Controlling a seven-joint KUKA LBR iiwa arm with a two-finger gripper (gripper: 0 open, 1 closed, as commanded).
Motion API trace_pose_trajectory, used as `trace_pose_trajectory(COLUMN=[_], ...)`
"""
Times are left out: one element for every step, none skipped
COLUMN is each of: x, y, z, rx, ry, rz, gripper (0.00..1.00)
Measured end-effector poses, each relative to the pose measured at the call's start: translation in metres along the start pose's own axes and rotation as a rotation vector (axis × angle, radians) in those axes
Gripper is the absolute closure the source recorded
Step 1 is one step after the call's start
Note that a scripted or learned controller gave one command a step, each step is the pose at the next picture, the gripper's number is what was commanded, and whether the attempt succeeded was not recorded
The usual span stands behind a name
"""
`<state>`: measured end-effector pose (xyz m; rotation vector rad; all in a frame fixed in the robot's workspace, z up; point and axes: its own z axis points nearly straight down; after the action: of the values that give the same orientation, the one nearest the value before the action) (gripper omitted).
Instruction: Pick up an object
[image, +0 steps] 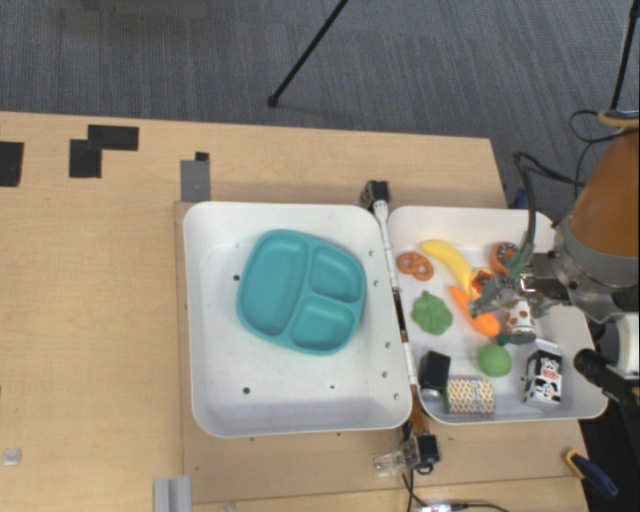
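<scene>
My gripper (494, 292) hangs low over the middle of the right bin (402, 232), reached in from the right. Just under and beside it lies an orange carrot (477, 319). A yellow banana (447, 262) and a brown pretzel (413, 265) lie to its left. A green leafy piece (432, 312) sits further left, and a green ball (494, 360) lies below the gripper. A small white cup (520, 320) stands next to the gripper's right side. The arm's wrist hides part of the bin's right side.
The left bin (215, 400) holds a teal divided plate (300, 290). Along the right bin's front lie a black block (434, 371), a patterned cylinder (470, 396) and a cow-print carton (545, 379). An orange-red item (503, 255) sits near the back.
</scene>
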<state>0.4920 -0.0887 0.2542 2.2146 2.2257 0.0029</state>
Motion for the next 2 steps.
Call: trace_pose_trajectory(x=[-0.012,-0.056], y=[0.071,0.078], z=[0.131,0.168], rx=[0.004,-0.004], ry=[0.001,-0.002], rz=[0.003,0.004], gripper=[0.00,0.00])
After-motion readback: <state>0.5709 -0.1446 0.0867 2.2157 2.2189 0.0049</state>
